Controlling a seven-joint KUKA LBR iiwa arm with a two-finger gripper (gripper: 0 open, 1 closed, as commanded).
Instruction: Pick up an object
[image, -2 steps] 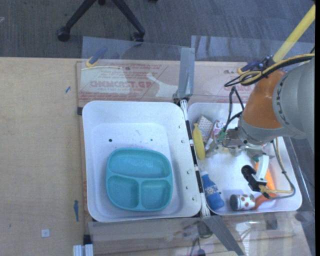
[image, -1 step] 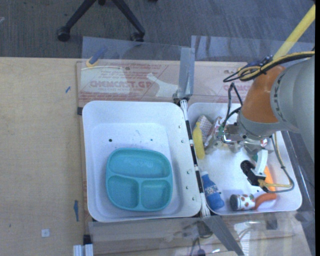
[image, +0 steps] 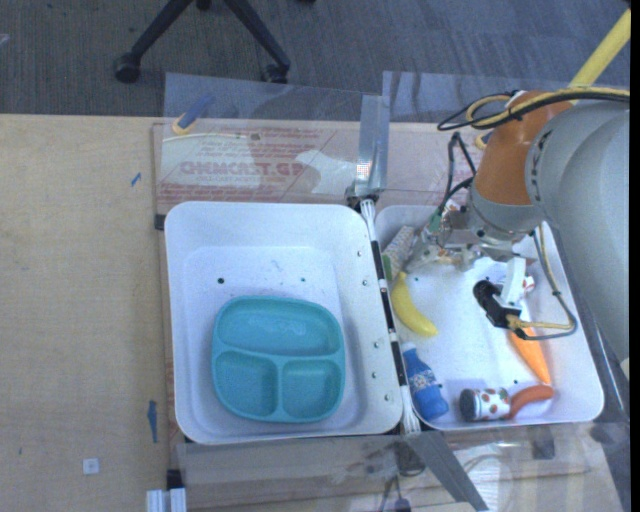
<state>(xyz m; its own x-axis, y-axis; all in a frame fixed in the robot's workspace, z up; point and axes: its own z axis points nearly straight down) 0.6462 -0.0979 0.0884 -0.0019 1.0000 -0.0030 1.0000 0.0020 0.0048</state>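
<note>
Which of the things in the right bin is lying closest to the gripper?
The yellow banana, lying along the right bin's left wall just below the gripper. The blue bottle, the orange carrot and the small jar lie farther toward the bin's near edge.

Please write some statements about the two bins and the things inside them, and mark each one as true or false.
1. The teal divided plate lies in the left bin. True.
2. The banana lies on the plate. False: it lies in the right bin, near the wall between the bins.
3. The blue bottle is in the right bin. True.
4. The carrot is in the left bin. False: it lies in the right bin.
</note>
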